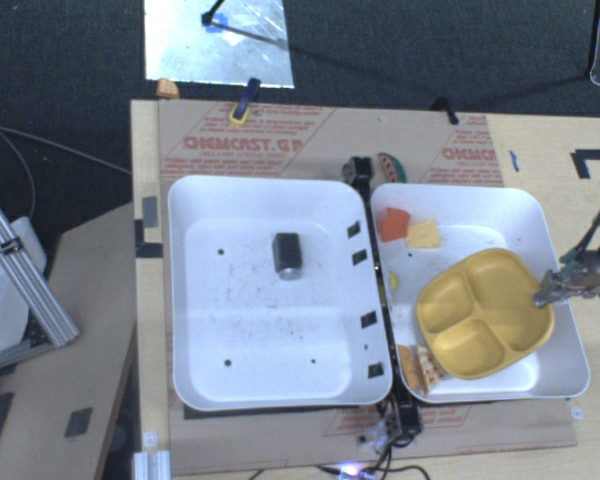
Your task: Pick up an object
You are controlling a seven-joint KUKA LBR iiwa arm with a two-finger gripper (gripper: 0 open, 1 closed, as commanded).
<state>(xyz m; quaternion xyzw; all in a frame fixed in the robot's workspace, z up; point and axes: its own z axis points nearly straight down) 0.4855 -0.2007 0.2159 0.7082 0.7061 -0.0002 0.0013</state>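
The left bin (220,298) holds one small dark grey block (287,254), which stands a little toward twelve o'clock of the bin's middle, well apart from every wall. The floor around it is speckled with dark flecks. Black clips (360,258) sit along the seam where the two bins meet.

The right bin (520,213) is busier. Toward eleven o'clock of its middle, an orange-red piece (393,224) lies with a pale yellow piece (423,234) touching it at its three o'clock side. A yellow divided plate (483,313), with three hollows, fills most of the bin toward five o'clock; it looks tilted, its far edge resting near the right wall. At the plate's eight o'clock, in the bin's near corner by the seam, lies a tan and orange waffle-like piece (420,368), partly tucked beside the plate's rim.

At three o'clock of the plate, the gripper (550,293) reaches in from the right edge and meets the plate's rim. The tip is small and blurred against the yellow, so whether it is spread or closed on the rim cannot be told. The grey arm (595,268) runs out toward three o'clock.

Beyond the bins, at twelve o'clock, a yellow and blue clamp (245,103) lies on the cardboard sheet (300,133), below a shiny metal sheet (218,28) on the dark floor.
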